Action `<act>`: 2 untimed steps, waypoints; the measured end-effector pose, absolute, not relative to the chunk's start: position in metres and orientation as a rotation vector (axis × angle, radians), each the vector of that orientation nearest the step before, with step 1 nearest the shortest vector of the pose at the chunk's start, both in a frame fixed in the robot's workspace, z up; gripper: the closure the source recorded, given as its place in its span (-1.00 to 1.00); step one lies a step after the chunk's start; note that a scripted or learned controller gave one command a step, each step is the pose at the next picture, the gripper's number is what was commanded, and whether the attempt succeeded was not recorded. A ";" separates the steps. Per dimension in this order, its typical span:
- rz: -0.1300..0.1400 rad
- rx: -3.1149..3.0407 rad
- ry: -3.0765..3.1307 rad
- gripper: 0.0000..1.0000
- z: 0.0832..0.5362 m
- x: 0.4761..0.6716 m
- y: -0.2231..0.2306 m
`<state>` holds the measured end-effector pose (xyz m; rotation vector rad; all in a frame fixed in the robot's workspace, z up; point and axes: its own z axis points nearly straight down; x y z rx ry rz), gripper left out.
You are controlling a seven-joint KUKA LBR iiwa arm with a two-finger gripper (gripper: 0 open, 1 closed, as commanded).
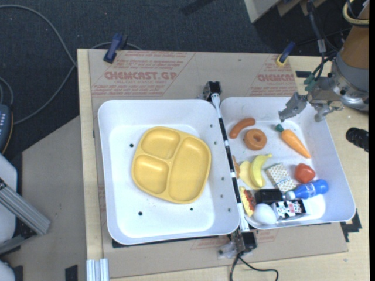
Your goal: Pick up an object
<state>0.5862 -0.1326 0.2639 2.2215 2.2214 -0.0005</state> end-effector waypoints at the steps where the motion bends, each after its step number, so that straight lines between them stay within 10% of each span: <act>1: -0.001 2.222 2.224 -1.00 0.184 0.575 -0.078; 2: 0.001 2.222 2.220 -1.00 0.085 0.556 -0.099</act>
